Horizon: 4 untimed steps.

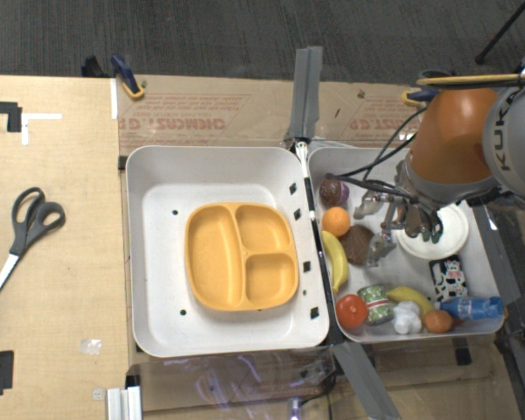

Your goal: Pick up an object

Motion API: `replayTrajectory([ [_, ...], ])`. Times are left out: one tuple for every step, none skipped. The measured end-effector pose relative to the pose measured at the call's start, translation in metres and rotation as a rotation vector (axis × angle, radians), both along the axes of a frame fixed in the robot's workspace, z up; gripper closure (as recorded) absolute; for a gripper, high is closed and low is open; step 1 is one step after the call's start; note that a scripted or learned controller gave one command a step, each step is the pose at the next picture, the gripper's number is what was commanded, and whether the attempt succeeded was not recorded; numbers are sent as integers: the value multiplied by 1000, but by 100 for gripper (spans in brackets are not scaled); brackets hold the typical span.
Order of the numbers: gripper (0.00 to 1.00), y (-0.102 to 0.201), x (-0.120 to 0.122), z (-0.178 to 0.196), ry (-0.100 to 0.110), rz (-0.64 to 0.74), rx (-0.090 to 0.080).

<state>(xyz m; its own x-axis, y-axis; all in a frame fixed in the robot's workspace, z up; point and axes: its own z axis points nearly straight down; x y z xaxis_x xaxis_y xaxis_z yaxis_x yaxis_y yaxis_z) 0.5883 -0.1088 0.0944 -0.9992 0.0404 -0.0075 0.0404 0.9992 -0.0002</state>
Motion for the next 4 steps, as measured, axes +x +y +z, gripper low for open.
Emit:
replayTrajectory([
  [0, 11, 1, -1, 2, -31, 1],
  [0, -37, -102, -1, 0, -244, 1],
  [0, -2, -45, -2, 4, -307, 2],
  [0, -96, -16, 118, 3, -386, 1],
])
